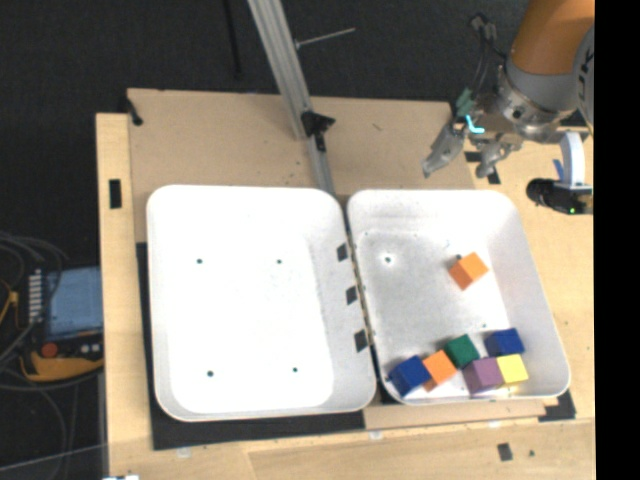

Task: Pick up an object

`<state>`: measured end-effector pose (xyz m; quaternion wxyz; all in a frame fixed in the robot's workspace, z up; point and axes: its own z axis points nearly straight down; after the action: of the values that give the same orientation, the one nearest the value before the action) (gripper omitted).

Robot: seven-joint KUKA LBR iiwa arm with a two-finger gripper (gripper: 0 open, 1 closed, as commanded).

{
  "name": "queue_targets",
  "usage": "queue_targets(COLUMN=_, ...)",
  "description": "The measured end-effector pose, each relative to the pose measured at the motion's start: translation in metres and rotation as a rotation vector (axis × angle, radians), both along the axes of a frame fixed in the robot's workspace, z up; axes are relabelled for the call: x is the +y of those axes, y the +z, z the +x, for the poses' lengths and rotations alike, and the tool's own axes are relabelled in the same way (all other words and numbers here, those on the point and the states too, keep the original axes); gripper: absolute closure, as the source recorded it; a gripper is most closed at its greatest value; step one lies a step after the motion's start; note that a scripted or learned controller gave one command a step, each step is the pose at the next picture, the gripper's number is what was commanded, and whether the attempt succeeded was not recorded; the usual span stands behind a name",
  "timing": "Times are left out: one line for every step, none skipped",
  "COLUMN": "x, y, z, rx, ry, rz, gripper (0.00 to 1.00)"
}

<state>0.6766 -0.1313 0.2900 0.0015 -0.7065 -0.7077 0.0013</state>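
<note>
- Hanging over the bench's far right corner, the gripper [463,160] is sitting above the bare board just behind the right bin [535,268], with its two fingers spread apart and nothing between them.
- Rising out of the top right, the arm [548,43] is showing its orange band above the grey wrist.
- Lying by itself out in the middle of the right bin, a bit toward the far right side, is a lone orange cube [468,270], well apart from the gripper.
- Crowding the near edge of that same bin is the rest of the pile: blue cube [409,374], second orange cube [439,367], green cube [461,350], purple cube [484,374], yellow cube [513,369] and another blue cube [505,343], all touching or just beside each other.
- Sitting right next to it, the left bin [250,298] is showing a few dark dots on its floor.
- Carrying both bins is a light wooden bench [400,133], with a metal pole [285,63] slanting up from behind where they meet.
- Surrounding everything is a dark floor, and off to the left a blue box [75,303] and some cables [25,268] are lying around.
</note>
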Motion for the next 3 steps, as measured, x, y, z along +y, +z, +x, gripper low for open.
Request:
queue_targets(x=-0.001, y=0.003, z=0.0, rx=-0.004, ry=0.002, rz=-0.003, gripper=0.0)
queue_targets(x=-0.011, y=-0.055, z=0.002, rx=0.0, ry=-0.003, rz=-0.003, gripper=0.0)
queue_targets(x=-0.017, y=-0.099, z=-0.003, rx=-0.001, ry=-0.004, rz=-0.003, gripper=0.0)
